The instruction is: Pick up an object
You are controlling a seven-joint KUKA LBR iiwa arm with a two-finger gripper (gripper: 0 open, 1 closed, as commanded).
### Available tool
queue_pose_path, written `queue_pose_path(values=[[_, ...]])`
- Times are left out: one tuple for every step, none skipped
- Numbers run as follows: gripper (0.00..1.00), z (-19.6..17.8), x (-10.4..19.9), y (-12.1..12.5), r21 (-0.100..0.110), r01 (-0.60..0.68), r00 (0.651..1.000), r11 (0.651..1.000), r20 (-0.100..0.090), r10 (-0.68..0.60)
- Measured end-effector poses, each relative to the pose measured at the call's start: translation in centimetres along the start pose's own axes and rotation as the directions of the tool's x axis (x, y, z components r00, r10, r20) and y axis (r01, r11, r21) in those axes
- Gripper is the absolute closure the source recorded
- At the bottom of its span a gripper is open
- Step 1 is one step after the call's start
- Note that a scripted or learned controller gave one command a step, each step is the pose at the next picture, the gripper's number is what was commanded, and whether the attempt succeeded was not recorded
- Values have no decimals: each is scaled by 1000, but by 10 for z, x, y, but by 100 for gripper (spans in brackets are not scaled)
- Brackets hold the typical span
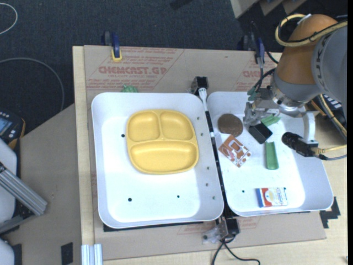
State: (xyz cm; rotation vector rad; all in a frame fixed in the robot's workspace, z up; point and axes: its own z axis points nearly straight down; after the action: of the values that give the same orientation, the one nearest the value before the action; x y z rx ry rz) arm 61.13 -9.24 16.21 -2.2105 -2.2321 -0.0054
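Left bin (110, 203), lower centre, bears a yellow divided tray (162, 141), apart from the loose items. Right bin (314, 200) gathers them within reach: green stick (271, 155), brown disc (230, 124), patterned card (234, 150), small box (271, 196). Gripper (258, 119) hangs beside the disc; finger spread unclear.

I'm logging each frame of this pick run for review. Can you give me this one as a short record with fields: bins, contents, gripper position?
left bin: holds a yellow divided tray
right bin: brown round object, orange-and-white patterned packet, green stick-shaped item, small red, white and blue box
gripper: low over the far part of the right bin, beside the brown round object
held item: cannot tell
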Motion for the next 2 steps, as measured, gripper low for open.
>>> queue_pose_path(values=[[100,-24,34,59,-7,-4,1000,1000,4,4],[100,-23,42,51,4,-9,1000,1000,2,9]])
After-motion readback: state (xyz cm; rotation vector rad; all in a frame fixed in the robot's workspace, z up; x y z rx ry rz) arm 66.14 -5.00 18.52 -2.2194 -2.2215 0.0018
